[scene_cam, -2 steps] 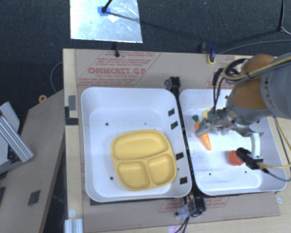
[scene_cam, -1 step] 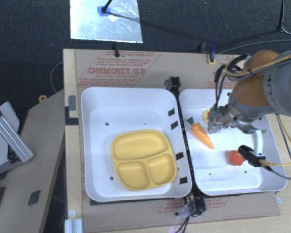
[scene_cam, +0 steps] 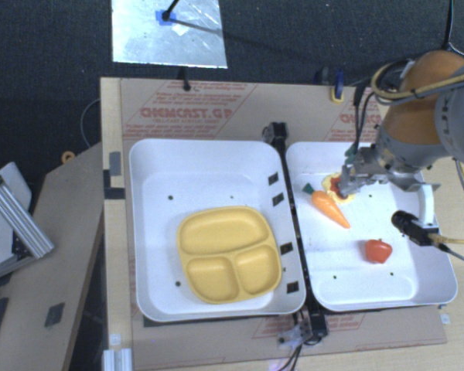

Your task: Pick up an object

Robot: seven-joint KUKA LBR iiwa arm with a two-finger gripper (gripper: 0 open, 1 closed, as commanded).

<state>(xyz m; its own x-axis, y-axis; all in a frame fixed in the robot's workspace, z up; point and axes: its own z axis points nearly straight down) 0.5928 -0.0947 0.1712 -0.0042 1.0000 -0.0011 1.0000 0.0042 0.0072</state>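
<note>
Orange carrot (scene_cam: pixel 330 209) is seen lying in the right bin (scene_cam: pixel 387 288) — just below the gripper (scene_cam: pixel 346 182), whose grip state cannot be told; a red tomato (scene_cam: pixel 378 250) lies nearby.

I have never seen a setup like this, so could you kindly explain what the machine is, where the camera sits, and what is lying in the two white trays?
The grey and orange machine at the right is a robot arm; its job is to pick up an object. Its gripper, a two-finger claw, is low over the far left part of the right bin. One fixed camera looks down on the bench at a slant. The left bin holds a yellow divided plate. The right bin holds a toy carrot, a small red fruit, and some small red and yellow pieces right at the gripper, partly hidden by it. Whether anything is gripped cannot be seen from here.
</note>
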